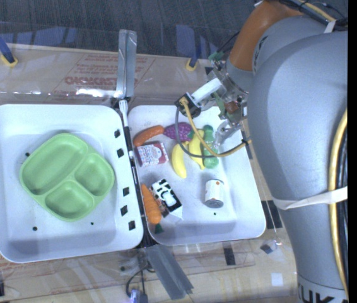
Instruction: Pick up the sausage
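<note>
The sausage [148, 134] is a short orange-red link. It lies in the right bin [245, 223], near the bin's left wall at the far end, tilted a little. My gripper [220, 131] hangs over the far right part of that bin, above a green toy [209, 161] and a yellow banana [197, 151]. It is well to the right of the sausage and apart from it. A yellow cable loops down beside the wrist.
Around the sausage lie purple grapes [180, 131], a red packet [151, 153] and a second banana [178, 161]. Nearer the front are a carrot [151, 205], a black-and-white box [166, 196] and a white can [214, 193]. The left bin [8, 232] holds a green divided plate [68, 175].
</note>
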Controlling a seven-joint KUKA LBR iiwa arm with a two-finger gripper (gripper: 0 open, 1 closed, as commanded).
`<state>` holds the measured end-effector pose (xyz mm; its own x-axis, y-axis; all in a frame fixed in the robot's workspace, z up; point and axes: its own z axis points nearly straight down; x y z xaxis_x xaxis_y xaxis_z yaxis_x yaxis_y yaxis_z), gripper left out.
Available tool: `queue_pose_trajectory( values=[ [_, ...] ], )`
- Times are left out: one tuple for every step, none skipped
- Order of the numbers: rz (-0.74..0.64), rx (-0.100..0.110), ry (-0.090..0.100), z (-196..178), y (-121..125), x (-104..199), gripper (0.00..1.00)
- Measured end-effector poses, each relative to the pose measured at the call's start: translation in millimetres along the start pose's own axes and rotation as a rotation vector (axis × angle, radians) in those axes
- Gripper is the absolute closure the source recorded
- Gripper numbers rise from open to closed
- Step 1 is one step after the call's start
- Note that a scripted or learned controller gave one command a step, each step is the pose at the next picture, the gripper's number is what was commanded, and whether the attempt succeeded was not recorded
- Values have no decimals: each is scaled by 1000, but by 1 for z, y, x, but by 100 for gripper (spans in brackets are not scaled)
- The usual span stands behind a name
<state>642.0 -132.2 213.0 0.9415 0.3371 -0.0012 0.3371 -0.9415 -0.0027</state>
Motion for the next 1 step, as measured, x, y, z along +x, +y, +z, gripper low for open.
queue_pose_trajectory(
  values=[
    [136, 2, -4, 56, -40, -51, 0]
  ],
)
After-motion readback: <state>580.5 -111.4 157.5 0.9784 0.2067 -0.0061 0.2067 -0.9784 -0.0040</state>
